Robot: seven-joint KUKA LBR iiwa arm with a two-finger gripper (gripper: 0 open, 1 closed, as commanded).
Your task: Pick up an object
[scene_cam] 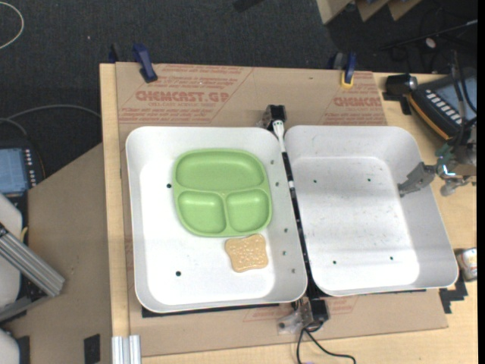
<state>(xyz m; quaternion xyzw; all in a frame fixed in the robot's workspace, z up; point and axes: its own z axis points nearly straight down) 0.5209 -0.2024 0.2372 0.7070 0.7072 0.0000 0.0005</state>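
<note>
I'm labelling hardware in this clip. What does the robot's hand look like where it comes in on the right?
The hand is small, grey and metallic, with a darker grey pointed tip over the right bin's rim and a lighter, shinier block behind it. Finer detail is too small to make out.

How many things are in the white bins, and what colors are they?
Green divided plate: 1, in the left bin
Tan cracker-like piece: 1, in the left bin, just below the plate
Total: 2
</note>
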